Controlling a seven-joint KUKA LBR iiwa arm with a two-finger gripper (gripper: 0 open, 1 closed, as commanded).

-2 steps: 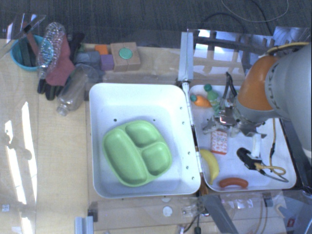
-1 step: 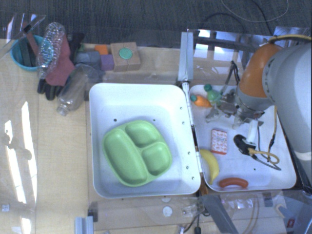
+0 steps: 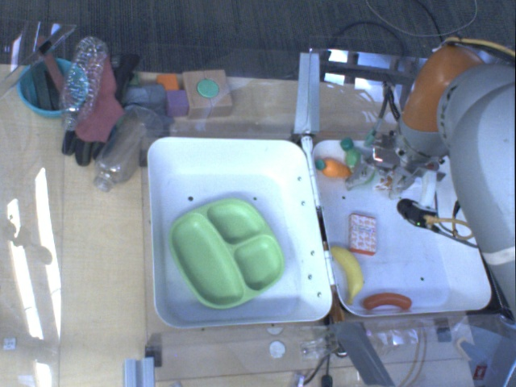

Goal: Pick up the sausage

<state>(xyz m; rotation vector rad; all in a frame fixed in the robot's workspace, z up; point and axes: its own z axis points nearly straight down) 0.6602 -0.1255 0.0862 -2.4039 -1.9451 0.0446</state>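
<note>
- You had the sausage [image 3: 386, 301] lying flat on the floor of the right bin [image 3: 451, 285], close against its near wall, with nothing touching it from above.
- Just to its left, the banana [image 3: 349, 270] lay near the bin's left wall, curving toward the sausage's end without clearly touching it.
- A small red-and-white packet [image 3: 363, 233] sat above the banana, near the bin's middle.
- Your gripper [image 3: 385, 168] was at the far end of the right bin, well apart from the sausage; I cannot tell how its jaws stood, as the wrist hardware hid them.
- A carrot [image 3: 333, 168] lay just left of the gripper, at the bin's far left corner.
- The left bin [image 3: 185, 164] held a green divided plate [image 3: 226, 251].
- Beyond the bins, bottles, blocks and a blue bowl [image 3: 34, 95] cluttered the bench.
</note>
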